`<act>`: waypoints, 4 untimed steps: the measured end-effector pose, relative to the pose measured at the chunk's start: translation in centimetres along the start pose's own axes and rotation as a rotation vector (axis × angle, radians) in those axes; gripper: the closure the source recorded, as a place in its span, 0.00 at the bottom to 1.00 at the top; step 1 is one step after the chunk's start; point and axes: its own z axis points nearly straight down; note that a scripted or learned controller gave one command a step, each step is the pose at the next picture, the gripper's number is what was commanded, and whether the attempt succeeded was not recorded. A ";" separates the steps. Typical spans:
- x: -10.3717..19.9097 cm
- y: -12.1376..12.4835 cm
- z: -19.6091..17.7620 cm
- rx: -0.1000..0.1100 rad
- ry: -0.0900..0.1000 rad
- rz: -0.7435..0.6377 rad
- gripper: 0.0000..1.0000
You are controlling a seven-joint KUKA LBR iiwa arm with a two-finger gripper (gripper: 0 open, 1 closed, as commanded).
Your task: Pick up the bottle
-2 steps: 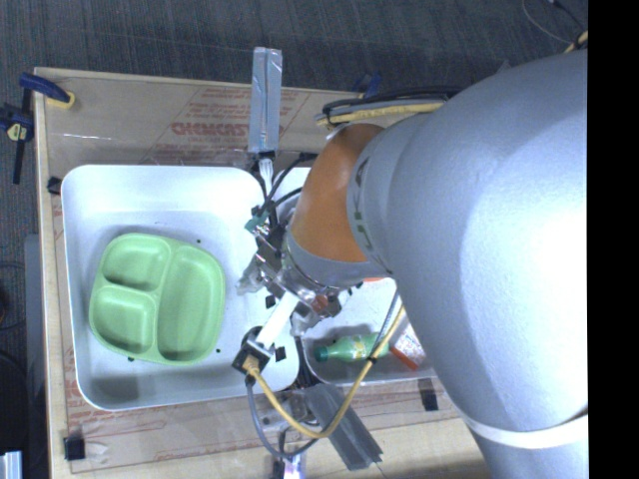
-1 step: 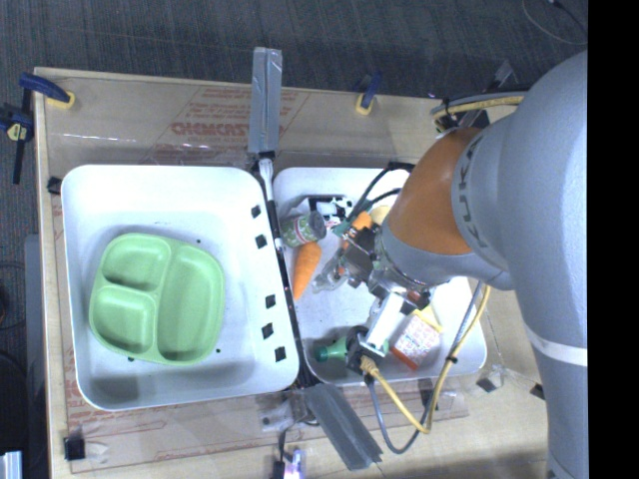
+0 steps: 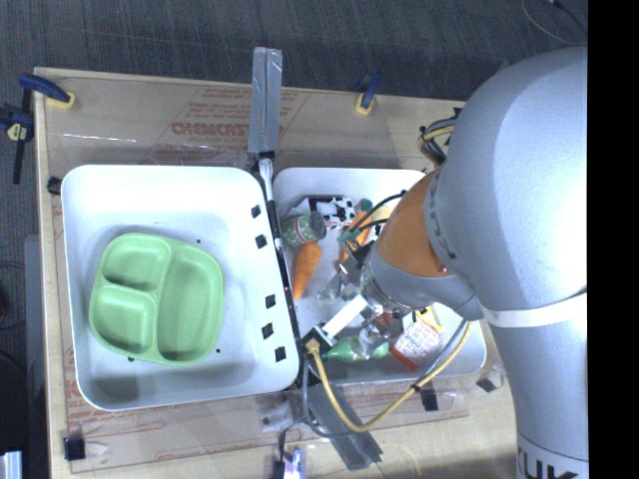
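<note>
A green bottle (image 3: pixel 347 351) lies on its side near the front wall of the right bin (image 3: pixel 399 180). The gripper (image 3: pixel 359 319) hangs low just above and behind it, among the clutter, with a white part slanting toward the bin's left wall. The grey arm with its orange band (image 3: pixel 404 238) covers most of the right bin's right half. A second small green container with a grey cap (image 3: pixel 301 230) lies at the bin's back left.
An orange carrot (image 3: pixel 307 265) lies beside the left wall of the right bin, and a black-and-white toy (image 3: pixel 336 208) sits at its back. A red-and-white packet (image 3: pixel 415 344) lies front right. The left bin (image 3: pixel 80 193) holds a green divided plate (image 3: pixel 157 297).
</note>
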 end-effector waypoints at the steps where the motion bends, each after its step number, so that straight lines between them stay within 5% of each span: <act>1: 4.1 2.0 2.3 0.001 -0.007 -0.100 0.00; 2: -2.6 7.1 -14.2 0.000 -0.005 0.142 0.00; 3: -2.0 7.1 -20.5 0.000 -0.006 -0.043 0.00; 4: 3.5 2.0 -8.6 0.004 -0.010 0.281 0.00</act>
